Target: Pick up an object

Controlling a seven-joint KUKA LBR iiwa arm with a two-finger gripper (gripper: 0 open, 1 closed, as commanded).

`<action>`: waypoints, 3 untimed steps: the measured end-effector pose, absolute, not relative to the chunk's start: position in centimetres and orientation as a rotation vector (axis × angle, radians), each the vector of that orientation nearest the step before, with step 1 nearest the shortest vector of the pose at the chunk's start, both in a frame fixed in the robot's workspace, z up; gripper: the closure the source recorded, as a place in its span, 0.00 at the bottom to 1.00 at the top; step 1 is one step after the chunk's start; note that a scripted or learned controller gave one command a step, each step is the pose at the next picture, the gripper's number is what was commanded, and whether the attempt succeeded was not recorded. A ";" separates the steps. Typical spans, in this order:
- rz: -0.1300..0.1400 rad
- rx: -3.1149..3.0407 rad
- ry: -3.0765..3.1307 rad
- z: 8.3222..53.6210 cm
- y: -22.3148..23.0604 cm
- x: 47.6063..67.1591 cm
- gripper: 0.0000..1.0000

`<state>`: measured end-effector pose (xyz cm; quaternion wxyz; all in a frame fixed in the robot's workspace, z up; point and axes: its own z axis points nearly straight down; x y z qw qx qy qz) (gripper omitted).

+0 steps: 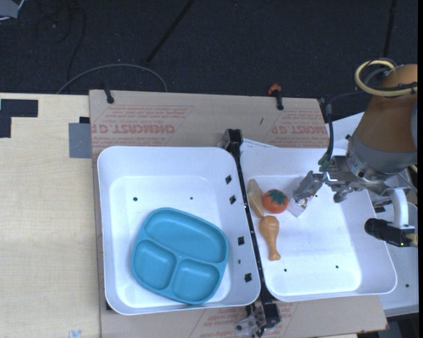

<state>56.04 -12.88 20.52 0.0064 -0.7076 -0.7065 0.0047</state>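
In the right bin [324,273] lie three small toy foods near its left wall: a pale yellow banana-like piece [254,195], an orange-red tomato [275,201] and a tan drumstick [270,234]. My gripper [304,192] hangs over the right bin, just right of the tomato, with its grey fingers pointing left and down. Nothing shows between the fingers. The arm, with its orange band [388,118], comes in from the right.
The left bin [127,182] holds a blue divided plate [180,255] toward its front. A black divider clip strip [241,210] runs between the bins. Cardboard [197,122] lies behind the bins, and cables and a black fitting [388,231] sit at the right edge.
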 end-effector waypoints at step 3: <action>0.006 -2.217 -2.216 11.0 -13.6 55.8 0.00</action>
